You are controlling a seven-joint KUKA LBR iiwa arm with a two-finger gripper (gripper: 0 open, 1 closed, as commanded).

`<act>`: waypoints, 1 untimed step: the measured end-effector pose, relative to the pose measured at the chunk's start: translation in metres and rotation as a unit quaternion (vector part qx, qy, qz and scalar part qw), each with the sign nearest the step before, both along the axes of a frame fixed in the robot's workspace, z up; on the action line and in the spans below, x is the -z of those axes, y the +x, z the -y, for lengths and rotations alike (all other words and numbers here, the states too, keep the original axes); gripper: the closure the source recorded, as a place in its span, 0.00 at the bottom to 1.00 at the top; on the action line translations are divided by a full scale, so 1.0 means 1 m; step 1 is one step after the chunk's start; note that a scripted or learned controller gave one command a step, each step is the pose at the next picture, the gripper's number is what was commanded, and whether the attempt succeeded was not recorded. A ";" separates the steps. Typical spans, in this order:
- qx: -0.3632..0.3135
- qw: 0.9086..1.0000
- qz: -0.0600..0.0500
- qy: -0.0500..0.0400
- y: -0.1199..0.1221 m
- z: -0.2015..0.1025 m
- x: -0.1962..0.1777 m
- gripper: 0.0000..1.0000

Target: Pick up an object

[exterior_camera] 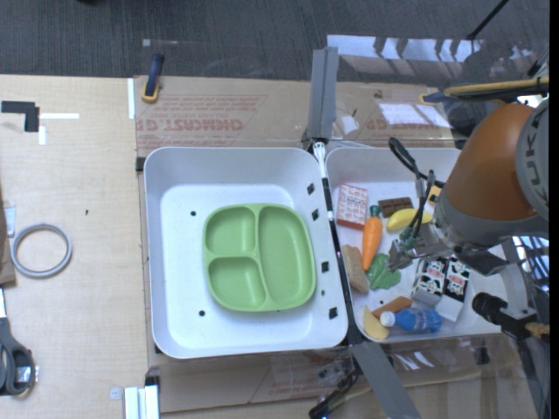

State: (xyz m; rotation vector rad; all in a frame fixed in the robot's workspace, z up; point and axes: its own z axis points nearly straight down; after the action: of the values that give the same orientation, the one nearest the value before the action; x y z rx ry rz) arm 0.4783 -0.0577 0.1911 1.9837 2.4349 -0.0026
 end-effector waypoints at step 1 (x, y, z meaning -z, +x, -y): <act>0.000 1.000 0.000 0.000 0.000 0.000 0.000 0.00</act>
State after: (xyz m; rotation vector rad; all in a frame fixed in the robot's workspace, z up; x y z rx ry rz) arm 0.4782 -0.0576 0.1910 1.9845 2.4350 -0.0029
